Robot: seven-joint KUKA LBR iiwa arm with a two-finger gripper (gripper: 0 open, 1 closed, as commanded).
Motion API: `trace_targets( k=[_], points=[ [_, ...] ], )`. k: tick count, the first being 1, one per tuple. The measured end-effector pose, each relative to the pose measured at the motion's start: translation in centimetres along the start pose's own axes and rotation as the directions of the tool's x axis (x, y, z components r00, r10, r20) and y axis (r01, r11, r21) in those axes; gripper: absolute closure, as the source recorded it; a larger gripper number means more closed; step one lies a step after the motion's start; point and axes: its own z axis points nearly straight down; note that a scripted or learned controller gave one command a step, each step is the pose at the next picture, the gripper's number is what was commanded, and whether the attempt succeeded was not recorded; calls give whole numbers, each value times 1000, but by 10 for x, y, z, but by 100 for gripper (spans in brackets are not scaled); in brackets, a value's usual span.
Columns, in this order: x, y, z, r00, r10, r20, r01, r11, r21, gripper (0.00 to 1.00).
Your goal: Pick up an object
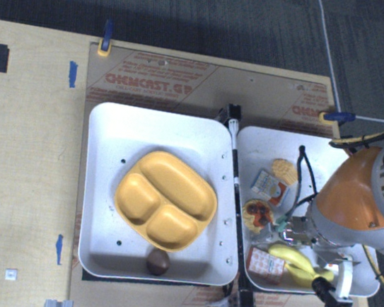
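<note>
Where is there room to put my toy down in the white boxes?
The left bin has bare floor along its back wall and its left side, around the yellow tray. A small brown ball sits by its front wall. The right bin is crowded with a banana, packets and the arm.

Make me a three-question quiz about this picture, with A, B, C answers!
1. Where is the yellow tray?
A. left bin
B. right bin
C. on the floor

2. What colour is the banana?
A. blue
B. yellow
C. pink

3. How is the yellow tray lying?
A. standing on its edge
B. folded in half
C. flat, hollows facing up

Answers:
1. A, it sits in the left bin, with a small brown ball below it.
2. B, its peel is yellow, in the right bin.
3. C, its three hollows face the camera.
</note>
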Motion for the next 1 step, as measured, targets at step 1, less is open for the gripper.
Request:
trace_targets(
  k=[1],
  points=[
    [-1,2,-11,1000,0,3,0,1000,-7,100]
  ],
)
